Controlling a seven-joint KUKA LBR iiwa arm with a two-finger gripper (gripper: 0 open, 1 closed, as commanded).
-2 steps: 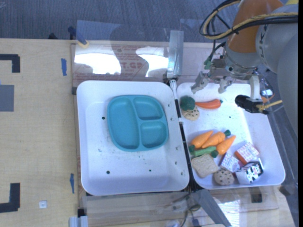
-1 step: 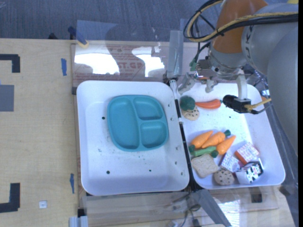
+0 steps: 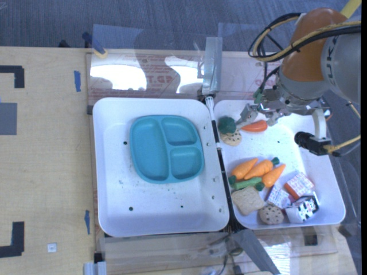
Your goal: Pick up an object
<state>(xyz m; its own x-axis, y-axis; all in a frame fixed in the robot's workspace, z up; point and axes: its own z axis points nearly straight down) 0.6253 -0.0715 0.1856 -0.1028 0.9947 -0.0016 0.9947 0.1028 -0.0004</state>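
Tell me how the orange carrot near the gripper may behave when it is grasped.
The carrot looks tapered and smooth, so it may slip out of the gripper toward its thin end. Its rounded body lies flat in the right bin and could roll if nudged. Probably a light toy.

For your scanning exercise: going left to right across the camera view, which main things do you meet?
Teal divided plate → green broccoli piece → bunch of carrots → small cartons.
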